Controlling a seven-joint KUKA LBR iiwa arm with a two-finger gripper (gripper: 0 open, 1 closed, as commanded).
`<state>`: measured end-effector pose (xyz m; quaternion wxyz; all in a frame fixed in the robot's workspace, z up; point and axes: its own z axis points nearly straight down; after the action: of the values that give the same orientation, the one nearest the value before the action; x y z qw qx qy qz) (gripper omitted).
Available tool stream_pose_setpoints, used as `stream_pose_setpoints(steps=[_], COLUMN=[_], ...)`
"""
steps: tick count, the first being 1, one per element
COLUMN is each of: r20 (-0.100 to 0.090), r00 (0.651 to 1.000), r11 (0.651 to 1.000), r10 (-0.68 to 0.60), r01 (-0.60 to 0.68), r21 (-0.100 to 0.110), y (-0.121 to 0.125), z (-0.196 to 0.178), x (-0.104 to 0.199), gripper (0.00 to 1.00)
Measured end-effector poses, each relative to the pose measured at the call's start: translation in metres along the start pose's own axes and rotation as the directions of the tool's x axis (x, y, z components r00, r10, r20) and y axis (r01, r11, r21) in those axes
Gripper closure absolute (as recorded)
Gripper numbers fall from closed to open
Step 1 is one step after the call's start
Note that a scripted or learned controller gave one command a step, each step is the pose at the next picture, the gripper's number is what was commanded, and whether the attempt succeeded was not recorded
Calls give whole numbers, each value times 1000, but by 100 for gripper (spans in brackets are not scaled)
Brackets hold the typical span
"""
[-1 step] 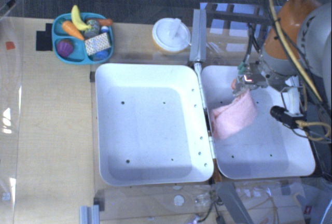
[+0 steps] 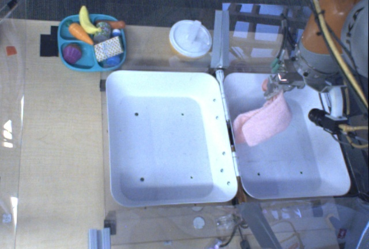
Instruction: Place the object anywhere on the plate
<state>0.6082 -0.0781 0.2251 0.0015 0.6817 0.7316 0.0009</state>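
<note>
In the right bin (image 2: 323, 184), gripper (image 2: 279, 86) pinching the pink cloth (image 2: 262, 122) by its upper corner, cloth hanging down-left toward the divider. Blue plate (image 2: 91, 63) far off left, beyond the left bin (image 2: 167, 196).

— Where are we looking? A lab, we'd say: a wooden bench (image 2: 52, 144) with two white bins (image 2: 167, 138) fixed side by side.

— And what else tells us so?

— We see clear plastic guards (image 2: 11, 127) at its edge, cables (image 2: 334, 29) on the arm, and toy food in a blue tray (image 2: 89, 40).
</note>
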Motion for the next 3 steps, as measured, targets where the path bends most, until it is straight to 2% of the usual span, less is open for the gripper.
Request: stream_pose_setpoints(steps=[1, 2, 3], r20=[0, 1, 4], r00=[919, 691, 352], r11=[919, 691, 352], r10=[-395, -723, -936], r01=[395, 723, 936], r21=[-1, -2, -4], y=[18, 26, 46], z=[7, 13, 11], x=[51, 105, 160], gripper=[100, 100, 100])
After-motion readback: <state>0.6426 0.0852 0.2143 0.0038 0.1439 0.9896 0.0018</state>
